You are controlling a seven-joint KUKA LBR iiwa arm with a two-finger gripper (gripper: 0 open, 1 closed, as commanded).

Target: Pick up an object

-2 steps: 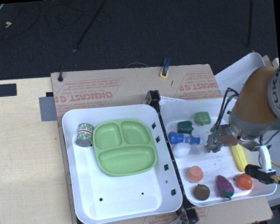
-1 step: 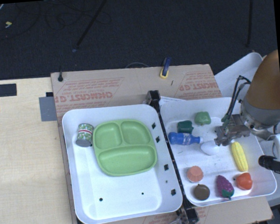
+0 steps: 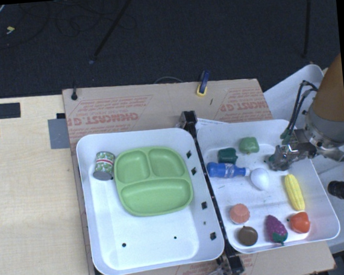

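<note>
Small toy foods (image 3: 260, 178) in right bin (image 3: 331, 221)

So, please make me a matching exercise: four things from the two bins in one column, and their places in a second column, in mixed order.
Things:
1. green divided plate
2. small can
3. yellow corn
4. blue bottle

Places:
A. right bin, near its right wall, below the tool
B. left bin, upper left corner, beside the plate
C. right bin, left part, lying next to the white egg
D. left bin, upper middle

Pairs: 1-D, 2-B, 3-A, 4-C
</note>
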